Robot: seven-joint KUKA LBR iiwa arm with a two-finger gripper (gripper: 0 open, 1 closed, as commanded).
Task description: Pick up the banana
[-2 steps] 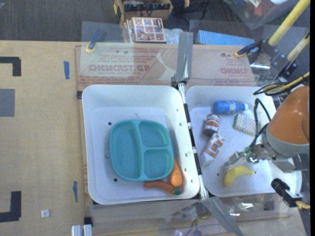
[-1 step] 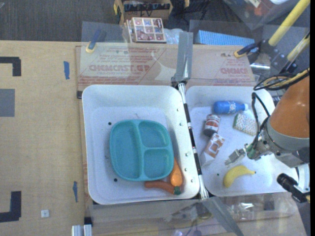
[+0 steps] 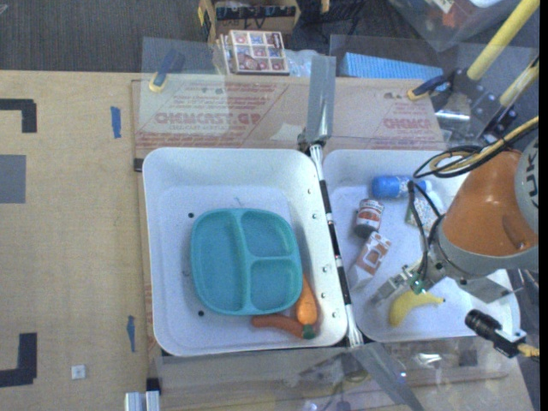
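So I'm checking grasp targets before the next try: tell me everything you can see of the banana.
The banana is small, bright yellow and curved, probably a plastic toy. It lies flat on the floor of the right bin, near the front wall, its thick end toward the bin's front left, its thin tip pointing right. The gripper is right above it at its upper edge; whether they touch cannot be told. Nothing else touches it.

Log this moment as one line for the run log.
arm: over right bin | end effector: at the banana, grasp unclear | banana: lying on bin floor | left bin: teal tray, carrot
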